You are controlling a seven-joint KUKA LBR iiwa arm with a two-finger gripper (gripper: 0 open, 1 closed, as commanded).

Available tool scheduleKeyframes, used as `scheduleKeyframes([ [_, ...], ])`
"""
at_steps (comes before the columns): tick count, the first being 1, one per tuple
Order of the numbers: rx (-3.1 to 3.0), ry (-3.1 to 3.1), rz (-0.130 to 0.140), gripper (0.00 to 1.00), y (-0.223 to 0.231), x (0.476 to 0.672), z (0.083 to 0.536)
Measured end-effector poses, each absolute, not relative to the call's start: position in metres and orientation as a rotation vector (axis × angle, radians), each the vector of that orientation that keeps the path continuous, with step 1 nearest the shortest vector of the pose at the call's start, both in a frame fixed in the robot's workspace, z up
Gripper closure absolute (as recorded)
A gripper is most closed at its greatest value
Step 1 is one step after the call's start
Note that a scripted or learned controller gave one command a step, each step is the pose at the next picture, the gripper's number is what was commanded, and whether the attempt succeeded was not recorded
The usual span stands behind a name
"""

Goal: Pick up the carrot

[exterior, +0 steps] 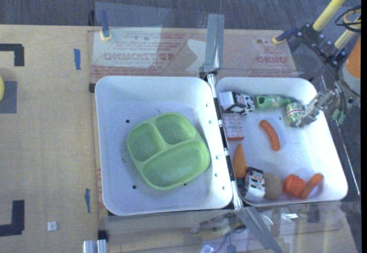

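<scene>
The carrot [239, 160], an orange tapered piece, lies along the left wall of the right bin [334, 157], with its tip pointing away from me. My gripper [314, 111] hovers at the bin's far right, well apart from the carrot. It is close to the capped end of a green bottle [276, 101]. Nothing shows as held.
In the right bin there are also an orange-red sausage [270, 134], a red-orange lump with an orange stick [303, 185], a brown ball [273, 186], small black-and-white toys [254, 183] and a red-print packet [232, 126]. The left bin [109, 131] holds a green divided plate [168, 150].
</scene>
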State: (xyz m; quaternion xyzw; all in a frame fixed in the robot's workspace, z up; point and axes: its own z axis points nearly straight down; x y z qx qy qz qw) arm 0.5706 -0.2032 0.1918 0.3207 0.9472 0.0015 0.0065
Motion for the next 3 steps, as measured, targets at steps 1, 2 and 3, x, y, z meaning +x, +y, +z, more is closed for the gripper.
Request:
scheduleKeyframes([
  [1,1.195,2.901,0.003,1.0,-0.163,0.536,0.095],
  [2,1.549,2.732,0.001,1.0,-0.185,0.48,0.123],
  [3,1.808,2.564,0.004,1.0,-0.223,0.481,0.087],
])
